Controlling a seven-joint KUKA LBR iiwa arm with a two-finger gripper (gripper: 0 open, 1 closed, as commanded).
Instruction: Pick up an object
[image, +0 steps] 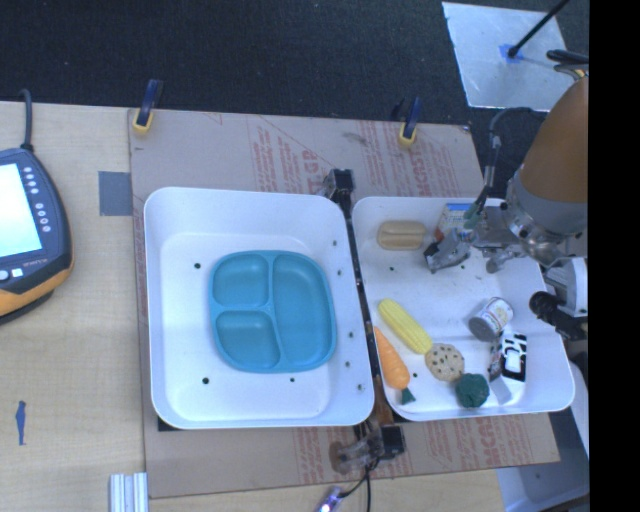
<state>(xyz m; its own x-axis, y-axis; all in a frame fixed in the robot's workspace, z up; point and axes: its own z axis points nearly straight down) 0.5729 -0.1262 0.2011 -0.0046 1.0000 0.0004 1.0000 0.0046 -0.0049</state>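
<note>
Gripper (447, 252) hangs low over the right bin (560, 400), in its far half; can't tell how the fingers stand, too dark and small to read. Nothing visibly held. Nearest item w/ ref to the gripper: bread roll (401, 235), just to its left, apart from it. Corn cob (405, 325) sits nearer the camera, below-left of gripper; tin can (490, 320) below-right; carrot (392, 360), cookie (444, 361), green lump (473, 390) further down. To do this well, I'd pick the roll: centre over it, straddle its short axis, descend straight, close gently.
</note>
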